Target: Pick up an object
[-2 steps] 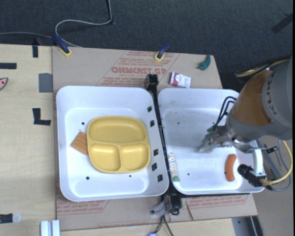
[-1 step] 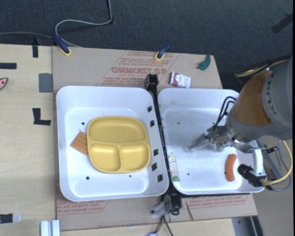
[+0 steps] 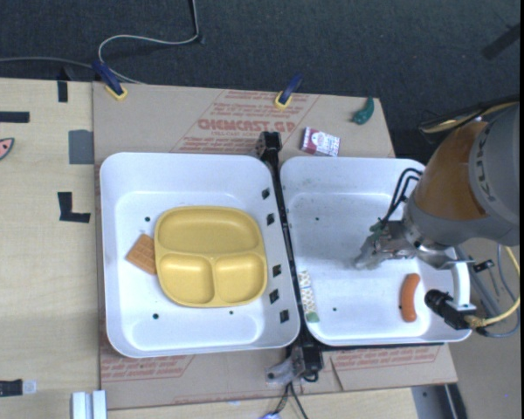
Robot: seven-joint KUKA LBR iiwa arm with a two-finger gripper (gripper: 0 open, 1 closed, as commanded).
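An orange sausage-shaped toy [image 3: 409, 298] lies near the front right corner of the right bin [image 3: 332, 190]. My gripper [image 3: 373, 253] hangs low over the middle of that bin, left of and a little beyond the sausage, apart from it. Nothing shows between its fingers. In the left bin [image 3: 122, 199] a yellow divided plate [image 3: 212, 255] lies flat, and a tan cracker-like piece [image 3: 142, 253] sticks out from under its left edge.
The grey arm with its orange band [image 3: 458, 182] covers the right bin's right side. A black divider clip strip [image 3: 278, 234] runs between the bins. A small red-and-white packet [image 3: 319, 141] and a teal item [image 3: 363, 110] lie on the cardboard behind the bins.
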